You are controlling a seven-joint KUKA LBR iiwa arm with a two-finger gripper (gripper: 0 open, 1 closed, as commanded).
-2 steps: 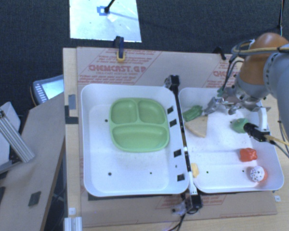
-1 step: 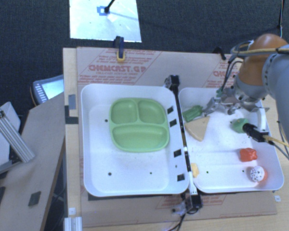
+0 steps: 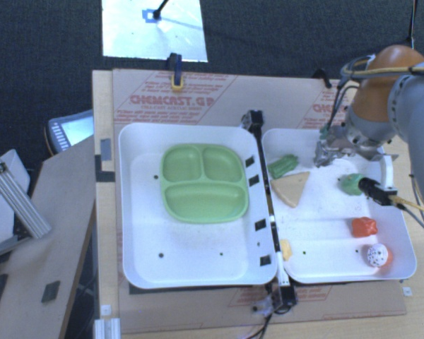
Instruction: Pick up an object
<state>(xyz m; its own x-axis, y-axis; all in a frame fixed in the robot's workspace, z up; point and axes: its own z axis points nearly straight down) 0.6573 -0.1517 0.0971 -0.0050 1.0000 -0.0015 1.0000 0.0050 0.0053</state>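
Observation:
My gripper (image 3: 324, 155) hangs over the back of the right bin (image 3: 403, 260), its tip just above the bin floor, with nothing seen between the fingers. A green pod-shaped toy (image 3: 283, 165) lies to its left near the divider. A tan wedge (image 3: 291, 188) sits just in front of that. A small green piece (image 3: 351, 183) lies to the right of the gripper tip. Further forward are a red-orange block (image 3: 364, 227) and a white and orange speckled ball (image 3: 376, 256). A small yellow piece (image 3: 285, 248) rests at the divider.
The left bin (image 3: 138, 260) holds a green three-compartment plate (image 3: 203, 183). A black clip rail (image 3: 260, 182) runs between the bins. The arm's grey and orange wrist (image 3: 381, 90) looms over the right bin's back right corner.

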